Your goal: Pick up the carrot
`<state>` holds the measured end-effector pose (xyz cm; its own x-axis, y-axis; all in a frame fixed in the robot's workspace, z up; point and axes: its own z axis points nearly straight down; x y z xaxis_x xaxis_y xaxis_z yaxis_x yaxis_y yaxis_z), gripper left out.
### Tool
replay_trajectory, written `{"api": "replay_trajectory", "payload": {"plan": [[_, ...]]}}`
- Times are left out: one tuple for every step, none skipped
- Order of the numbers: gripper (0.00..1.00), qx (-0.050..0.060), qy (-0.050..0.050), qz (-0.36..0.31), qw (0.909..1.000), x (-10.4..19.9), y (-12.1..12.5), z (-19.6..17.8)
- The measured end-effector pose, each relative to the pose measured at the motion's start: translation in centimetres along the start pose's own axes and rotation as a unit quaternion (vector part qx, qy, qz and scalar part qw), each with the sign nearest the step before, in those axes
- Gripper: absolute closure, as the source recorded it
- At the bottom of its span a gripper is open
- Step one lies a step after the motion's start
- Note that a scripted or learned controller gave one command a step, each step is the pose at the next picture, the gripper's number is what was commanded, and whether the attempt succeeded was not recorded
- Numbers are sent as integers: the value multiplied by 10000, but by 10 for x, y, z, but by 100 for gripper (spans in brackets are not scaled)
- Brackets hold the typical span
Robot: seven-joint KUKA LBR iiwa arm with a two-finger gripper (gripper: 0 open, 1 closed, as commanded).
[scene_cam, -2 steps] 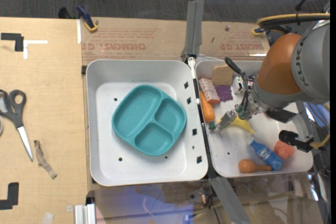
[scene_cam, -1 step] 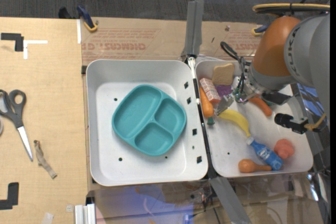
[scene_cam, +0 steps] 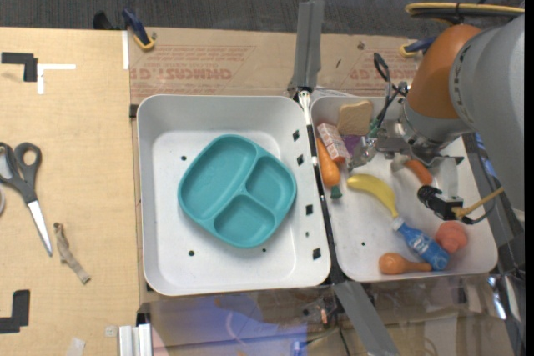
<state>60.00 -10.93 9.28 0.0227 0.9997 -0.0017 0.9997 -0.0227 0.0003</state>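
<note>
The tool (scene_cam: 373, 147) hangs low over the back of the right bin (scene_cam: 360, 254), near a snack packet (scene_cam: 332, 142) and a tan sponge (scene_cam: 355, 117), but whether it is wide or narrow I cannot tell. One carrot (scene_cam: 329, 165) lies along that bin's left wall, just beside the packet, with one banana (scene_cam: 375, 191) to its right. The left bin (scene_cam: 158, 204) holds one teal divided plate (scene_cam: 238, 191) with bare white floor all round it, and one pair of scissors (scene_cam: 25, 186) lies on the bench (scene_cam: 67, 137).
</note>
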Motion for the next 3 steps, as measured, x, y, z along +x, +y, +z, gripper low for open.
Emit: {"api": "replay_trajectory", "payload": {"plan": [[0,16,1,459,9989,12,-40,-6],[0,16,2,290,9996,76,-74,-98],[0,23,-2,350,9994,95,-36,-98]]}}
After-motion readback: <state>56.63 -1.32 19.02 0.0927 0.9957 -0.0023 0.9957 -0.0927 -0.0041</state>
